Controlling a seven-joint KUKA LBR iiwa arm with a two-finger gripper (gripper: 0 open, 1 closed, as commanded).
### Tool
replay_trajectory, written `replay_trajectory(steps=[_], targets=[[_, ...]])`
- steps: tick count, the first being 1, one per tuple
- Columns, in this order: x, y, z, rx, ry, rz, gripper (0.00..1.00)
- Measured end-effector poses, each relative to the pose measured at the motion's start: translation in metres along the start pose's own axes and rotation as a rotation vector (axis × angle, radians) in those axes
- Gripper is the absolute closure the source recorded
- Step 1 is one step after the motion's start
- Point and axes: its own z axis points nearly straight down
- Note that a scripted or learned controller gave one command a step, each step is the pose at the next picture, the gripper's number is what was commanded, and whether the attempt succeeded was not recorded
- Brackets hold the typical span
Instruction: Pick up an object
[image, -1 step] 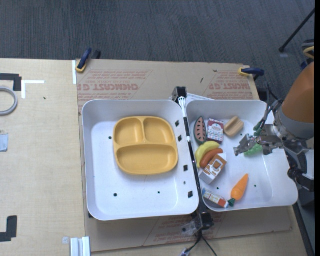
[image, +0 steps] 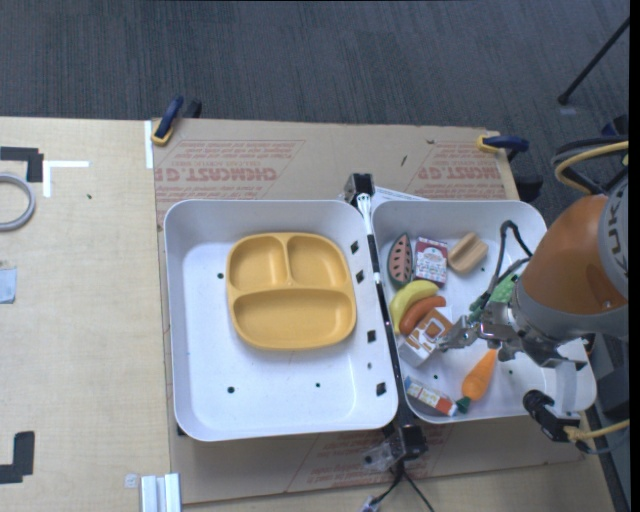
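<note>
The right bin (image: 520, 225) holds several toy foods: a watermelon slice (image: 400, 258), a red-and-white carton (image: 431, 260), a bread roll (image: 467, 252), a banana (image: 413, 296) and an orange carrot (image: 480, 375). An orange-and-white carton (image: 426, 335) lies near the bin's left wall. My gripper (image: 462, 333) is low in this bin, its tip right beside that carton's right edge and just above-left of the carrot. The view does not show anything held in it.
A yellow divided plate (image: 292, 290) lies in the left bin (image: 190, 330). A small marker-like tube (image: 436, 396) rests at the right bin's front edge. The arm's orange band (image: 580, 270) hangs over the right bin's right side. Cables trail at the right.
</note>
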Motion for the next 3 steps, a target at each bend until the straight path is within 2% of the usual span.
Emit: replay_trajectory(steps=[1, 2, 3], targets=[[-0.016, 0.000, 0.013, 0.008, 0.004, -0.389, 0.00], [-0.004, -0.001, 0.012, 0.005, 0.004, -0.900, 0.00], [-0.004, 0.001, 0.002, 0.002, 0.003, -0.897, 1.00]])
